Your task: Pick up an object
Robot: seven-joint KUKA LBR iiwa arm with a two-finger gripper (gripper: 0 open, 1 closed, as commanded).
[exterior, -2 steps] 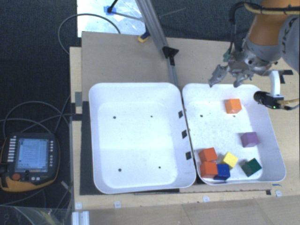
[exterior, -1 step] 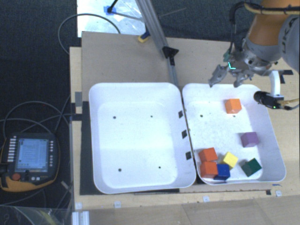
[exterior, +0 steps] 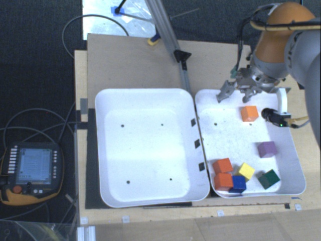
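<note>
A teach pendant [exterior: 31, 172] is seen on the dark floor, off the tabletop's [exterior: 135, 59] left edge. On the tabletop, the left bin [exterior: 108, 104] is set beside the right bin [exterior: 296, 169], their inner rims touching. Along the right bin's near edge, two orange cubes [exterior: 223, 173] are stacked close together, with a blue cube [exterior: 238, 183] and a yellow cube [exterior: 246, 170] just beside them and a green cube [exterior: 269, 178] nearer the near right corner. A purple cube [exterior: 267, 148] is placed by the right wall. Toward the far edge, another orange cube [exterior: 249, 113] is found, apart from the gripper [exterior: 236, 92]. The fingers are spread apart above the bin's far edge, with nothing between them.
</note>
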